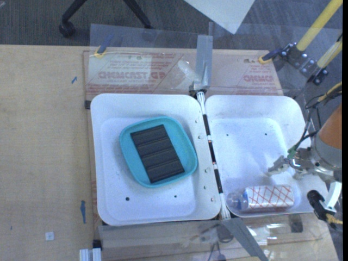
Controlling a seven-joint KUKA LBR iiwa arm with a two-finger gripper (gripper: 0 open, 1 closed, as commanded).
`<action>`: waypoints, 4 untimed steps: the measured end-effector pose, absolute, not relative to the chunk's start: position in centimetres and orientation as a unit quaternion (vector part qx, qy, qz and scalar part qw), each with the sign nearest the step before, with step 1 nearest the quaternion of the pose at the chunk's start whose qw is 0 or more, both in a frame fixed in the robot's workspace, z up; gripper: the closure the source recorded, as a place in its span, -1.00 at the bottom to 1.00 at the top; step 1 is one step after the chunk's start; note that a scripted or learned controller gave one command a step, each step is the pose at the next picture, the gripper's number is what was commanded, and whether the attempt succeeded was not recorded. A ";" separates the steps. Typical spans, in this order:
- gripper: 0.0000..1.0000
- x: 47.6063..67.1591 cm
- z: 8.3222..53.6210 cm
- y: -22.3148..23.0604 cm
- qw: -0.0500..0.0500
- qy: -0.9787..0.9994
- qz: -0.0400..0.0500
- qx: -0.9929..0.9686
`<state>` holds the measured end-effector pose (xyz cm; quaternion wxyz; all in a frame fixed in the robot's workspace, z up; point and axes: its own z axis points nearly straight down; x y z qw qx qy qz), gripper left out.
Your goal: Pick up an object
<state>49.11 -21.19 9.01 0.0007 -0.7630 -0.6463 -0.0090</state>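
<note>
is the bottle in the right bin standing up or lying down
Lying down. The bottle rests on its side along the near wall of the right bin, its cap end pointing toward the left bin.

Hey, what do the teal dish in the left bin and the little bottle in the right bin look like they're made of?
The teal dish looks like smooth moulded plastic: even colour, rounded rim, soft sheen. The bottle seems clear plastic, see-through at its cap end, wrapped in a white label with red crisscross lines, likely paper or film.
</note>
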 end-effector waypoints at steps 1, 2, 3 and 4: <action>-1.00 48.0 11.6 -21.1 0.001 -0.570 -0.001 -0.822; -1.00 47.9 15.9 -21.2 0.000 -0.435 0.001 -0.900; -1.00 47.9 18.6 -20.4 0.000 -0.437 0.001 -0.900; -1.00 48.1 8.8 -18.3 -0.002 -0.525 -0.002 -0.851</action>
